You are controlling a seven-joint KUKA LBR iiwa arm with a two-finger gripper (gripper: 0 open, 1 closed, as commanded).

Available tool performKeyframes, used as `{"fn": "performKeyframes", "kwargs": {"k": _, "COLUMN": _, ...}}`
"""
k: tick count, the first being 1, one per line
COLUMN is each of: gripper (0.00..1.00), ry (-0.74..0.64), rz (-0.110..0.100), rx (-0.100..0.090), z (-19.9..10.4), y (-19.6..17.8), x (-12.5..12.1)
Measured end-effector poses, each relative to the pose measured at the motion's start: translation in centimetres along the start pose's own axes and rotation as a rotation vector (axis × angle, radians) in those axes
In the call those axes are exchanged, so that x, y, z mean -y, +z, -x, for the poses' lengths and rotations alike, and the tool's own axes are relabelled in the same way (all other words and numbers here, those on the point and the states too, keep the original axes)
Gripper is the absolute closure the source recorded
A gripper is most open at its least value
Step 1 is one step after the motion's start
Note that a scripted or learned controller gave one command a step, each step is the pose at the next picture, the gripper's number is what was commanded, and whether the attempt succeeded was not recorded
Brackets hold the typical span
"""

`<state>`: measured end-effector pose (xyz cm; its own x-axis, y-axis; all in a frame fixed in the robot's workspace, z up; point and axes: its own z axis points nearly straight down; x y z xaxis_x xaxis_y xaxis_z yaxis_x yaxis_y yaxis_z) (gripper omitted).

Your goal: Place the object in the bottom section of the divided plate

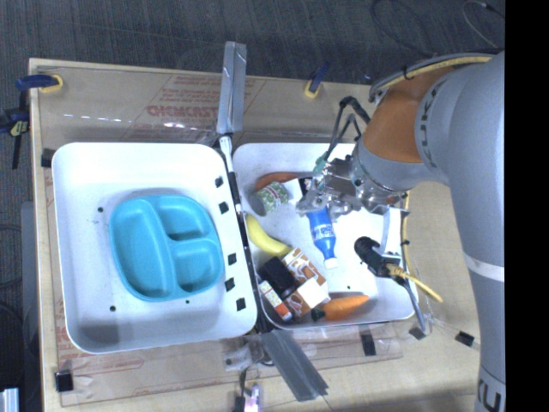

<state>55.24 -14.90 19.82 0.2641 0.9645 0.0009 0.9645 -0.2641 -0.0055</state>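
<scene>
Wooden bench [129, 93] under two white bins, dark floor beyond. At frame left, blue divided plate [165, 245] lying alone in the left bin [77, 316], open white floor all round. At right, gripper [322, 206] low in the cluttered right bin [390, 303], clenched on a small blue-and-white bottle [323, 237], beside a banana [264, 239].
</scene>
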Motion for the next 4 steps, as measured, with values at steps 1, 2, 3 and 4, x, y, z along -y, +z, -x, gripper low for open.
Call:
{"fn": "performKeyframes", "kwargs": {"k": 1, "gripper": 1.0, "ry": -0.012, "rz": 0.001, "rx": 0.002, "z": -11.1, "y": 0.7, "x": 0.3}}
{"fn": "performKeyframes", "kwargs": {"k": 2, "gripper": 1.0, "ry": -0.132, "rz": 0.002, "rx": 0.001, "z": -18.9, "y": 0.3, "x": 0.8}}
{"fn": "performKeyframes", "kwargs": {"k": 3, "gripper": 1.0, "ry": -0.285, "rz": 0.002, "rx": 0.002, "z": -20.8, "y": -5.9, "x": 2.1}}
{"fn": "performKeyframes", "kwargs": {"k": 4, "gripper": 1.0, "ry": -0.479, "rz": -0.001, "rx": 0.004, "z": -26.2, "y": 3.0, "x": 2.1}}
